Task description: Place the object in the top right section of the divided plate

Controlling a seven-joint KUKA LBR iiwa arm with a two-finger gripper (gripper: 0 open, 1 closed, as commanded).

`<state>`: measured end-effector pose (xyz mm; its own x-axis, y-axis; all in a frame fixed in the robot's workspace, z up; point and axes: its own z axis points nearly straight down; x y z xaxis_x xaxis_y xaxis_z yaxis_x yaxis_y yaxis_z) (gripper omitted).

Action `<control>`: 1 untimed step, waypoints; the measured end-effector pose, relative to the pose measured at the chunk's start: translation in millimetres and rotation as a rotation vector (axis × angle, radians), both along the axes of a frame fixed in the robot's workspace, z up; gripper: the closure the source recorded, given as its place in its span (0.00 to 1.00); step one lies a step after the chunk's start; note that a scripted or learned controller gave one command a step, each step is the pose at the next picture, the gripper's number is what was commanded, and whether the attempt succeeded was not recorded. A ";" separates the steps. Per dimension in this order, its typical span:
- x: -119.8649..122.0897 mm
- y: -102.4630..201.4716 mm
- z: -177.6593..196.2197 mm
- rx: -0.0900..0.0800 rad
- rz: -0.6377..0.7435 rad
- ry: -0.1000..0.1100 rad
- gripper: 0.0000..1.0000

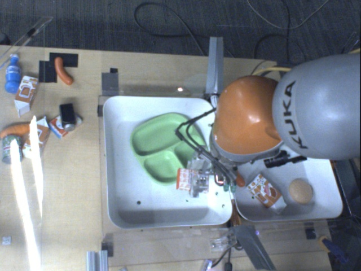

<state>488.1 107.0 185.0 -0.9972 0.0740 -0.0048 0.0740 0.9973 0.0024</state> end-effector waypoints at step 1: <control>54.1 -36.4 15.9 0.001 -0.080 -0.004 1.00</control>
<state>542.2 70.6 200.9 -0.9881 0.1538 -0.0085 0.1538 0.9881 0.0037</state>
